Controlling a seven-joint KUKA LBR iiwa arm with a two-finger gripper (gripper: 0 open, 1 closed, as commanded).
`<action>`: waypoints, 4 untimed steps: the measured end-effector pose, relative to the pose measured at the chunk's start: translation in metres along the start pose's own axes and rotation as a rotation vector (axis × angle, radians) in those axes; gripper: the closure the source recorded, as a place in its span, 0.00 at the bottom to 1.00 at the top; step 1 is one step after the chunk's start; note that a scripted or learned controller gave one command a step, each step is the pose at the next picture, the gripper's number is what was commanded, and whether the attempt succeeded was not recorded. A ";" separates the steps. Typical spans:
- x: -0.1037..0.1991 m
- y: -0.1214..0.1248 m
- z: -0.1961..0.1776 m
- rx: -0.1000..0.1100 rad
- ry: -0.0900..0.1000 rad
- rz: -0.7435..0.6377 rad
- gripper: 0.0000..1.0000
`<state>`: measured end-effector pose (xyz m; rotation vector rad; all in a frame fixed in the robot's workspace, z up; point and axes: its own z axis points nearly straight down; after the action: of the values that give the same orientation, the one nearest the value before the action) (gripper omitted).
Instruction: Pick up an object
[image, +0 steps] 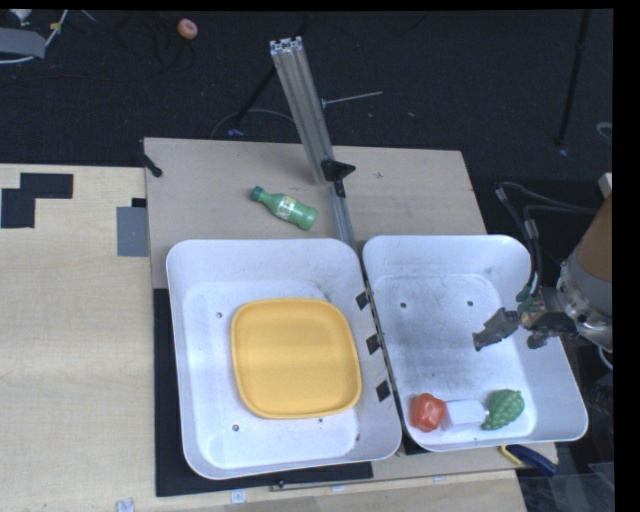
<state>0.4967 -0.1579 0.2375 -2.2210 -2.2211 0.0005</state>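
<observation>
Three small things, a tomato (427, 411), a white block (464, 412) and grapes (503, 409), sit at six o'clock in the right bin (440, 262), while the gripper (512, 328) hovers at three o'clock, fingers spread and empty, apparently ready to descend.

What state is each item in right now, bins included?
yellow plate: flat in the left bin.
green bottle: on its side on the bench, behind the bins.
red object, green object: resting in the right bin.
gripper: over the right bin, holding nothing.
</observation>
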 end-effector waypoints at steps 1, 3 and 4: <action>-0.002 0.002 0.062 0.005 0.001 -0.001 0.00; 0.006 -0.007 0.146 0.000 0.000 -0.001 0.00; 0.004 -0.006 0.135 -0.003 -0.001 0.003 1.00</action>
<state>0.4903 -0.1537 0.1028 -2.2258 -2.2203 -0.0022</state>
